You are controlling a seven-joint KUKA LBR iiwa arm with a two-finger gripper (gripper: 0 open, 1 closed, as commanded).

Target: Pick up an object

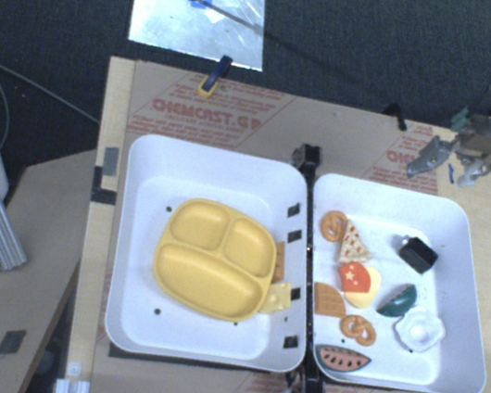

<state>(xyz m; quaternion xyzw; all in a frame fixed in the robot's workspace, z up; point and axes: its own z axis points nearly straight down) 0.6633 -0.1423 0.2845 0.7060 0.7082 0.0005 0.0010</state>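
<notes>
Poised high at the upper right, beyond the far rim of the right bin (467, 221): the end effector (449, 161), fingers apparently spread, nothing between them. Clear of the walls there, probably so as to descend straight onto a target. Heaped in the right bin, within easy reach: pretzel (333, 223), sandwich wedge (353, 246), black block (417, 254), red-and-yellow round piece (357, 282), green piece (397, 301), white piece (417, 331), watermelon slice (342, 358). Resting alone in the left bin (157, 166), a yellow divided plate (216, 259), likely too broad to grip. Nothing picked yet.
</notes>
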